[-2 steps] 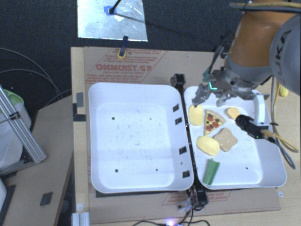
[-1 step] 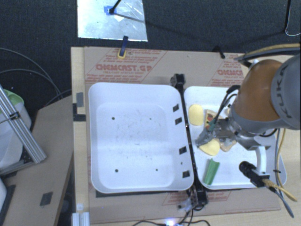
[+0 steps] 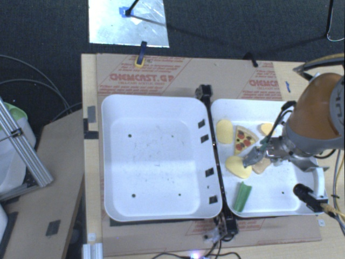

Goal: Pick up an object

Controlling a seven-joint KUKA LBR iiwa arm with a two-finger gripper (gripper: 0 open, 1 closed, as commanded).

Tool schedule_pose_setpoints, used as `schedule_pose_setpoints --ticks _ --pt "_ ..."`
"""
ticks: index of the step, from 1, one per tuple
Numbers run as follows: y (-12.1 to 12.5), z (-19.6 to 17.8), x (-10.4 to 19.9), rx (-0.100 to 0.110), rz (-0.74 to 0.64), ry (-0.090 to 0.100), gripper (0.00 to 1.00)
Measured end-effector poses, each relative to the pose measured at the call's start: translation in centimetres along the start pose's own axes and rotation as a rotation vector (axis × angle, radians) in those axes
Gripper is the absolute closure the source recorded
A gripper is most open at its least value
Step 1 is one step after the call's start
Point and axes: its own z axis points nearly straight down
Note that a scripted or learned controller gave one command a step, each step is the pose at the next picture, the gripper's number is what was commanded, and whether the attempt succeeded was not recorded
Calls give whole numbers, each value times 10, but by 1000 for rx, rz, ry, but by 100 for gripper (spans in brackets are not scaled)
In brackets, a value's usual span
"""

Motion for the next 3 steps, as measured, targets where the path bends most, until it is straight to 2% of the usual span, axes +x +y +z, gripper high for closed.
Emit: schedule_pose_setpoints --ticks 1,2,3 --pt "107 63 -18 -12 -12 -1 0" --pt "151 12 17 -10 -13 2 0" --pt "111 73 -8 -16 -6 -3 0"
